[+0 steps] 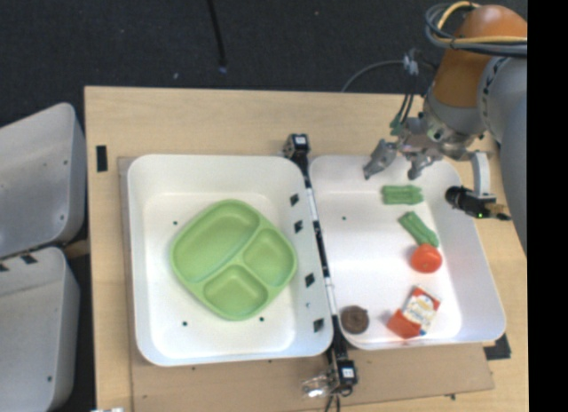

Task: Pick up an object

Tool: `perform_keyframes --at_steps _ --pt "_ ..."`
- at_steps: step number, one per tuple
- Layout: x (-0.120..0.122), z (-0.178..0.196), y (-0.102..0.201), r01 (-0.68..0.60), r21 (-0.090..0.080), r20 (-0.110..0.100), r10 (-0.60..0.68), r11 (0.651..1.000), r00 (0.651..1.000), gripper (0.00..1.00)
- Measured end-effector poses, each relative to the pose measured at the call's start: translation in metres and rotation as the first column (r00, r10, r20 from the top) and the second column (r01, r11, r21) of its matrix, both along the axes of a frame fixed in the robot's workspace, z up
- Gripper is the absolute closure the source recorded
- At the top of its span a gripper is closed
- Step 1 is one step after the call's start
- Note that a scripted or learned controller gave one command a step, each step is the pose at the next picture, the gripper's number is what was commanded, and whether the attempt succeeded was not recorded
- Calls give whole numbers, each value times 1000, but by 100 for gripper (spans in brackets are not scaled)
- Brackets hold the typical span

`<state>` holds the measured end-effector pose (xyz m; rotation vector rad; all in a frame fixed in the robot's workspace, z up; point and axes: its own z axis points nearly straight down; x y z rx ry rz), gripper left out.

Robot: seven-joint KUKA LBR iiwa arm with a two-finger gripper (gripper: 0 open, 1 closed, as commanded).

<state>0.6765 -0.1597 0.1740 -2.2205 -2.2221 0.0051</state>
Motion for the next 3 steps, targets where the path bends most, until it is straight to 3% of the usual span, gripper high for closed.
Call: perform_keyframes --at_steps 1,2,3 --pt "8 -47 2 -4 0 1 4 1000 1000 0" --pt "9 -32 1 -6 -3 8 6 1000 1000 100" --pt "12 14 -5 -1 1 8 1 1000 1000 100"
